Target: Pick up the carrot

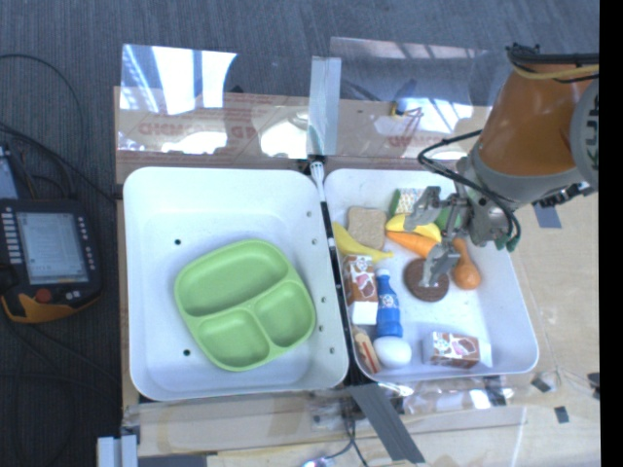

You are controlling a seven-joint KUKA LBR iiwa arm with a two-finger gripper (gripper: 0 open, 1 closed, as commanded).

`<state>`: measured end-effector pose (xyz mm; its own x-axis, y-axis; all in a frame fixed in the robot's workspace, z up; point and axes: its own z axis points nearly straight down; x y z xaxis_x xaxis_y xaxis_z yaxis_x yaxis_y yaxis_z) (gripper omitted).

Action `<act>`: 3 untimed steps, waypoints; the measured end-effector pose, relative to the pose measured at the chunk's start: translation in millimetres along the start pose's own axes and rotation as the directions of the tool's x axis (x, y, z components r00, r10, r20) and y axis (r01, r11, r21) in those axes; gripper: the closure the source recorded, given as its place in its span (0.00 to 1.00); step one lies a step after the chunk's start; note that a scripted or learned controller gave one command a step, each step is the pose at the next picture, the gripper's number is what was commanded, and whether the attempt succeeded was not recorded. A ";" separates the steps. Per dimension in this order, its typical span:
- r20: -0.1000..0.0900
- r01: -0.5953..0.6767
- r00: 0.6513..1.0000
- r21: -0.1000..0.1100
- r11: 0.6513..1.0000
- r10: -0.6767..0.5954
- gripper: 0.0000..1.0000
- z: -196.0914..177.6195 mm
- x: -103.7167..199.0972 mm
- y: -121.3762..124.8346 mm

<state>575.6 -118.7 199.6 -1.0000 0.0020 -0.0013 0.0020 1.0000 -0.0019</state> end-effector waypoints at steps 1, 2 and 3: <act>0.015 0.016 1.000 0.004 1.000 -0.016 0.00 99.0 -12.5 11.1; 0.024 0.017 1.000 0.007 1.000 -0.017 1.00 87.4 -15.2 11.6; 0.014 0.204 0.979 0.003 0.979 -0.204 1.00 -87.4 -62.2 19.9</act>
<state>637.7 -98.8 287.1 -0.9793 -0.2017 -0.0152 -0.2016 0.9795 -0.0054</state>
